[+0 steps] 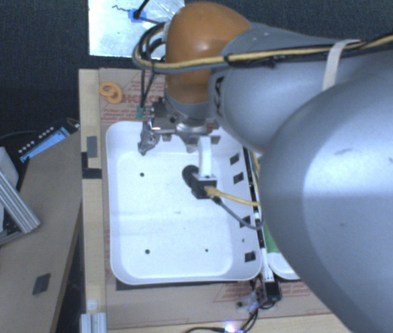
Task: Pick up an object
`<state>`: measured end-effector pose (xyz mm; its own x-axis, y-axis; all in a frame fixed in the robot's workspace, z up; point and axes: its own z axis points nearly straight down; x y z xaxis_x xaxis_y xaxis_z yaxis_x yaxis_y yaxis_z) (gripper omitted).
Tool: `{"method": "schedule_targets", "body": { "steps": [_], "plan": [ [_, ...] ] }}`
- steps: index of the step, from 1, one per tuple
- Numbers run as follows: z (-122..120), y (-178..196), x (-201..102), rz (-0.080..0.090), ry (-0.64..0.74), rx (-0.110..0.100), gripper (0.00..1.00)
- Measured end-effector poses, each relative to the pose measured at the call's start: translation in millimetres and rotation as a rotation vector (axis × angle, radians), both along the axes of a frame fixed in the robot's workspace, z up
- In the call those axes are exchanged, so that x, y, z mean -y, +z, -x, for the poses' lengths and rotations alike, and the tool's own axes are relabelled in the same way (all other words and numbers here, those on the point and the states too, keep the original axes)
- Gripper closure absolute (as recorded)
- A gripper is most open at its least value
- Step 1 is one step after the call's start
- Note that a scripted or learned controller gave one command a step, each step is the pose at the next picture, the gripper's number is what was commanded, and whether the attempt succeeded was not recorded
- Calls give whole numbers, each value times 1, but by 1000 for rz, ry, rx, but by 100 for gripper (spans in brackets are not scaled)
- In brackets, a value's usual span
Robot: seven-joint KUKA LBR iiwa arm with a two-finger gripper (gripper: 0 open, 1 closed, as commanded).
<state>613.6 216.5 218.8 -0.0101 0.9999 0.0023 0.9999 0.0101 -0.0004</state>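
My gripper (145, 143) hangs over the far left corner of the left white bin (148, 255), just inside its far rim. The grey arm with its orange band reaches in from the right and covers the bin's far right part. No thing shows between or under the gripper. A sliver of something green (269, 243) shows at the near left edge of the right bin (283, 268), the rest hidden by the arm.
A small orange ring-shaped thing (111, 92) lies on the bench beyond the left bin, outside it. A silver sheet (123, 19) lies further back. Metal rails (5, 200) stand at the left of the bench.
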Motion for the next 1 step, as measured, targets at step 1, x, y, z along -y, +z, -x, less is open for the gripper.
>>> {"method": "schedule_targets", "body": {
  "steps": [1],
  "plan": [
    [-1, 14, 4, 2, 0, 4, 100]
  ]
}}
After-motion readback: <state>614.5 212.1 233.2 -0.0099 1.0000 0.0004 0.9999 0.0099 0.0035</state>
